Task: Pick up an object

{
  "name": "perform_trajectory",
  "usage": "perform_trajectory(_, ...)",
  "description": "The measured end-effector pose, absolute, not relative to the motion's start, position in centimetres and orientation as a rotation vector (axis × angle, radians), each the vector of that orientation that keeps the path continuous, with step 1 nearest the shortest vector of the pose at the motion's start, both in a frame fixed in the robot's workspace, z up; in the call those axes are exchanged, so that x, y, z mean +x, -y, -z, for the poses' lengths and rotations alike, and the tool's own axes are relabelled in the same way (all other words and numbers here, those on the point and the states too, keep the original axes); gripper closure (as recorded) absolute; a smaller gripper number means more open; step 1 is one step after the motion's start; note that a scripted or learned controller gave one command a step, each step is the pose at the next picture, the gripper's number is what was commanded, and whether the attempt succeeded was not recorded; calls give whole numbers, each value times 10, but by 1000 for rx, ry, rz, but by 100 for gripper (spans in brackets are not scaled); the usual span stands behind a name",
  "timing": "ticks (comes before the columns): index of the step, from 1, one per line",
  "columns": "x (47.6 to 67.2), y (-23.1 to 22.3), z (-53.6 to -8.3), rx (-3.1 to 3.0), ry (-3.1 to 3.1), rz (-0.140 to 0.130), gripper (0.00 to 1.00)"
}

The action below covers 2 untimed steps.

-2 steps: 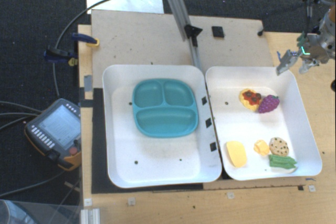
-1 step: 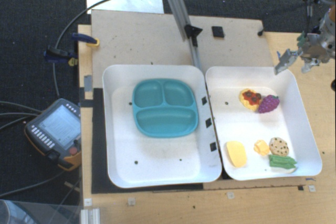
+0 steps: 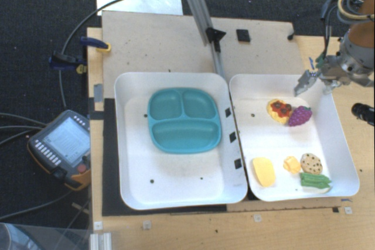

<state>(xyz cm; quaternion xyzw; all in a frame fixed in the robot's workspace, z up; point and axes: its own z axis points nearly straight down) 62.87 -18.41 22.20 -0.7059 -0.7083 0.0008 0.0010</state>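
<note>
Hand (image 3: 317, 80) seen above right bin's (image 3: 343, 143) far edge, just beyond purple grapes (image 3: 300, 116); fingers spread apart, nothing gripped.

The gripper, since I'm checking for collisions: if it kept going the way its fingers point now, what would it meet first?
The gripper points down and left into the right bin. Most likely it would first meet the pizza slice beside the purple grapes, or the bin floor just before it; depth is unclear from this view.
</note>
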Motion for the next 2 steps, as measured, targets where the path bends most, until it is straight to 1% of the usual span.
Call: perform_trajectory(2,648,183,-127,-2214,2230,-1,0)
